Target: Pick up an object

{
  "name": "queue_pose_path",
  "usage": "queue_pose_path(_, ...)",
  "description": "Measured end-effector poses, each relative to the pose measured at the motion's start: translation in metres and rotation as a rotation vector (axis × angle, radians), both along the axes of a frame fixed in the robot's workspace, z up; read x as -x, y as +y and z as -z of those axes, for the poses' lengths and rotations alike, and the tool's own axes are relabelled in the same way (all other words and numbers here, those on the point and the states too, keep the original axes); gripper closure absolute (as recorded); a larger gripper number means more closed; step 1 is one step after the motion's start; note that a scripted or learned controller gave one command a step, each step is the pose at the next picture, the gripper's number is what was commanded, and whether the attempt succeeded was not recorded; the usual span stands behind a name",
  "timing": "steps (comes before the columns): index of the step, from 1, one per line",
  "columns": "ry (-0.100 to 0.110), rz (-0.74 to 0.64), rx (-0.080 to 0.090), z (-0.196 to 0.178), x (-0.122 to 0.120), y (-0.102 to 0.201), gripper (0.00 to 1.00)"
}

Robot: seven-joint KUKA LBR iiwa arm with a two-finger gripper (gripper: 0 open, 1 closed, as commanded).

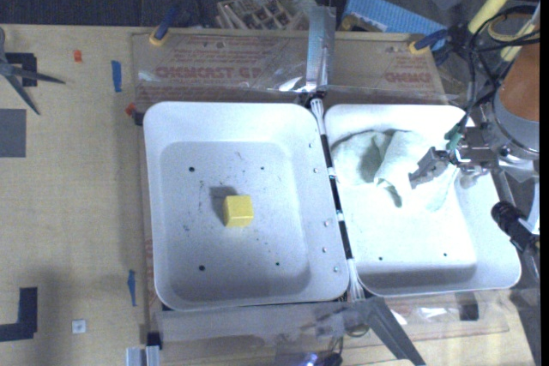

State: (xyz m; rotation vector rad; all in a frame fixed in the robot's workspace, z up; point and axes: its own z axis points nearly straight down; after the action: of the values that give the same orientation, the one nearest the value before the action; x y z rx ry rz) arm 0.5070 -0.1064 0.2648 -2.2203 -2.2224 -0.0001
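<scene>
Now I aim my gripper (426, 173), jaws spread, squarely over the cloth (382, 157) and pinch a fold.

Grey arm (515, 120) comes in from the right edge of the view, orange band (523, 86) just above the wrist. Wrist angled down and toward the left. Two-finger metal tool (425, 173) at its end points left and slightly down, in the right half of the view. Finger state unreadable from this angle.
</scene>
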Motion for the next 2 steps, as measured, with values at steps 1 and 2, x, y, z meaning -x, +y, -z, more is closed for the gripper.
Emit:
queue_pose_path(1,-0.004,-0.266,0.003,-0.020,0.027,-0.054,0.00)
queue_pose_path(2,-0.001,-0.468,0.000,0.037,0.027,-0.095,0.00)
